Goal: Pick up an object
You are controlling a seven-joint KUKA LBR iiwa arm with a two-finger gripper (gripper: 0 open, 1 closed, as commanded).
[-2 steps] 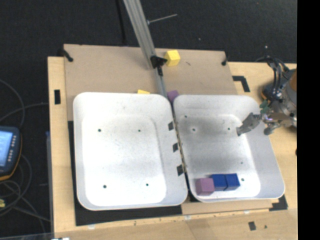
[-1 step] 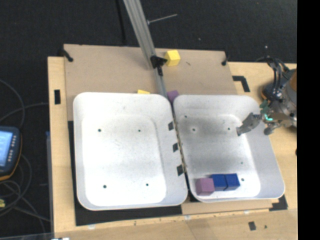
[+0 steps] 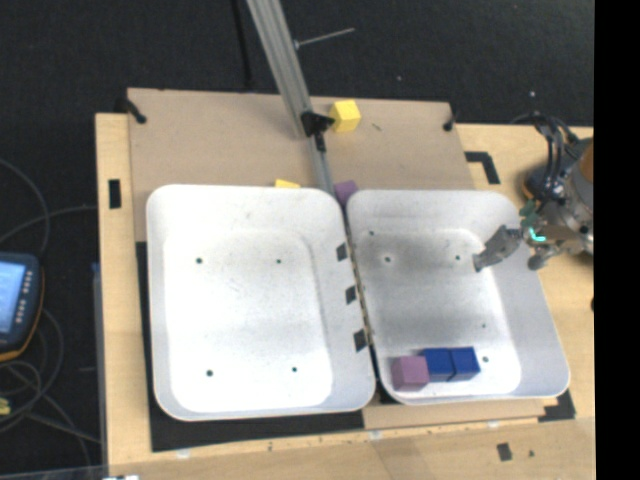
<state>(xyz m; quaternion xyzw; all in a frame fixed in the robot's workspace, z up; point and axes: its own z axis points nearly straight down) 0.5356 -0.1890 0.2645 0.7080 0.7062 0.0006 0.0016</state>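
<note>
In the right bin [image 3: 450,218], near its front edge, a purple block [image 3: 409,371] lies beside a blue block [image 3: 449,363]; the two touch. My gripper [image 3: 518,249] hangs over the bin's right rim, well behind the blocks. Its two grey fingers stand apart, one [image 3: 493,248] pointing into the bin, and nothing is between them.
The left bin [image 3: 245,298] sits beside the right one. A yellow block [image 3: 346,116] rests on the board behind the bins, next to a slanted metal rail [image 3: 283,53]. A small purple piece [image 3: 345,191] and a yellow piece [image 3: 287,183] lie behind the bins' back rims.
</note>
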